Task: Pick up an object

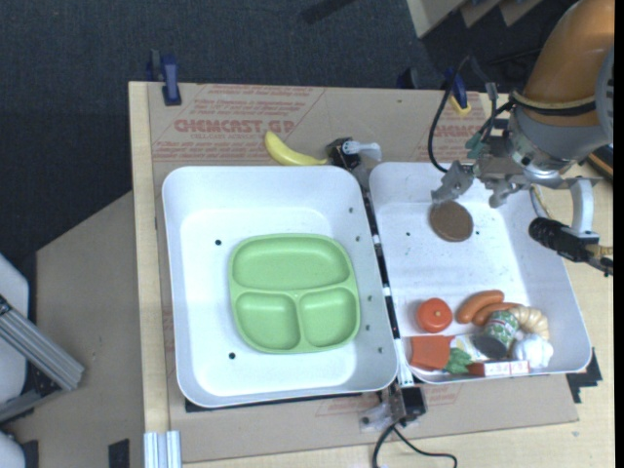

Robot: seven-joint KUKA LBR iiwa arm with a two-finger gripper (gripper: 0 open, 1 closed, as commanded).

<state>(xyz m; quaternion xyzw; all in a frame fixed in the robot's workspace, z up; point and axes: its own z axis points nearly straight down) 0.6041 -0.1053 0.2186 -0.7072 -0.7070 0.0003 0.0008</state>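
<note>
One pincer is hanging over the top part of the right bin, and you are seeing its two fingers standing wide apart with nothing between them. A brown round disc is lying flat on the bin floor just below the pincer, close to the left finger, but you cannot tell if they are touching. Lower down in that bin, a small pile is sitting near the front edge: a red tomato, an orange sausage, a croissant, a red flat piece and a few small things too jumbled to name. Over in the left bin, a green tray with three sections is lying flat. Behind that bin, a yellow banana is resting on the bench.
</note>
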